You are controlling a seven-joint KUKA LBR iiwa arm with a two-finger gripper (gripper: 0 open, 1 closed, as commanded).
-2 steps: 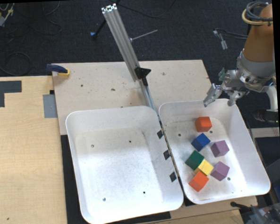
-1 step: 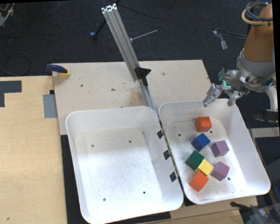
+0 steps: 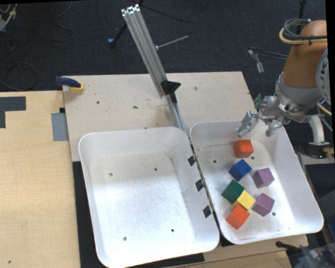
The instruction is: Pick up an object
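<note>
End effector point(image 3: 259, 123) open, holding nothing, over right bin point(image 3: 308, 207), seven cubes: two orange, two purple, one blue, green, yellow

Light wooden bench point(image 3: 126, 102) has two shallow white bins on it, left bin point(image 3: 96, 163) touching right bin point(image 3: 297, 173).

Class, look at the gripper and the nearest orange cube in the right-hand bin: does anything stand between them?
Nothing visible does. The gripper hangs over the right bin's far end, with the orange cube just below it in the picture; the other cubes lie farther along, toward the bin's near end.
</note>
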